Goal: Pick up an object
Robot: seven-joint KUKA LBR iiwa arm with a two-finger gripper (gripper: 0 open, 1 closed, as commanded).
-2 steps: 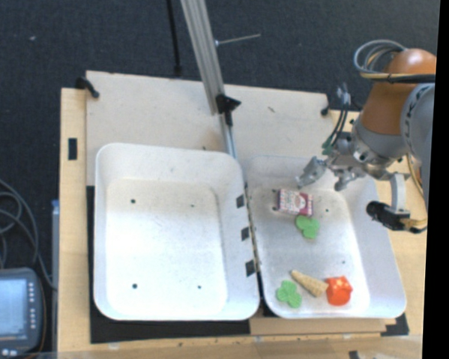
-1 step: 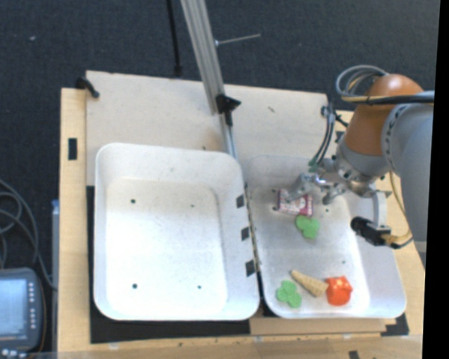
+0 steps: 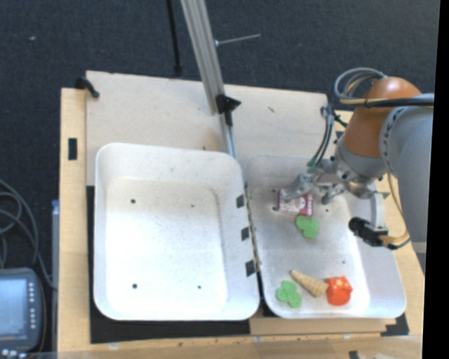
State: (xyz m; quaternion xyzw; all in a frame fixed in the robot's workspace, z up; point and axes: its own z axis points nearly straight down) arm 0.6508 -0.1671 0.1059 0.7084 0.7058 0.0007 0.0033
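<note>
a pale wooden bench stands on a dark carpet floor. two white bins sit on it side by side, the left bin larger in view than the right bin. a slanted metal pole rises from the bench's far side. black cables and a grey screen lie at the left.
</note>
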